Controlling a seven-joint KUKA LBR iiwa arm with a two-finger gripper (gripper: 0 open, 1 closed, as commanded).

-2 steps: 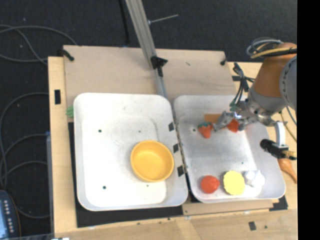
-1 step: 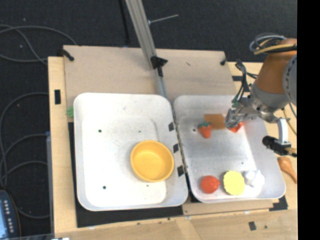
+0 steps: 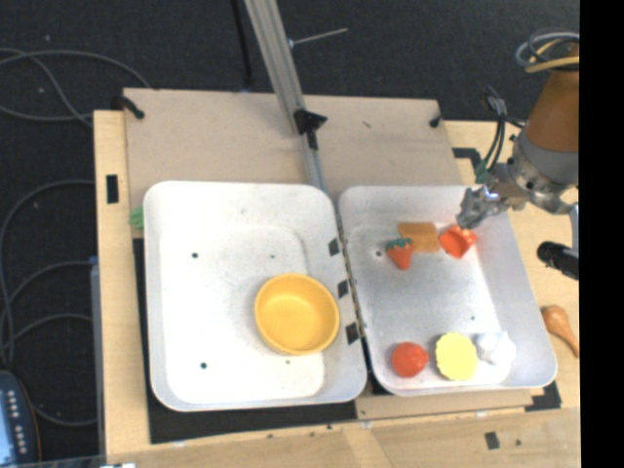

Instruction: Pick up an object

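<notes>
White bins and a grey arm

White is the colour of both bins on the bench. The left bin (image 3: 195,222) has a yellow bowl (image 3: 296,313) in it, near its right side.

The right bin (image 3: 429,310) has more things. A tan flat block (image 3: 418,234) lies near the top. Just left of it sits a small orange toy with a green bit (image 3: 400,253). Touching the right end of the block is a red-orange piece (image 3: 455,242). Near the bottom edge there is a red ball (image 3: 409,359), a yellow round thing (image 3: 455,356) beside it, and a white lump (image 3: 493,347) next to that.

The grey arm (image 3: 546,174) comes in from the right. Its gripper (image 3: 473,208) hangs just above the red-orange piece, at the top right of the right bin. It is too small and blurry, so I cannot tell how the gripper is set, and nothing can be seen held in it.

An orange-brown thing (image 3: 559,325) lies on the bench outside the right bin.
</notes>
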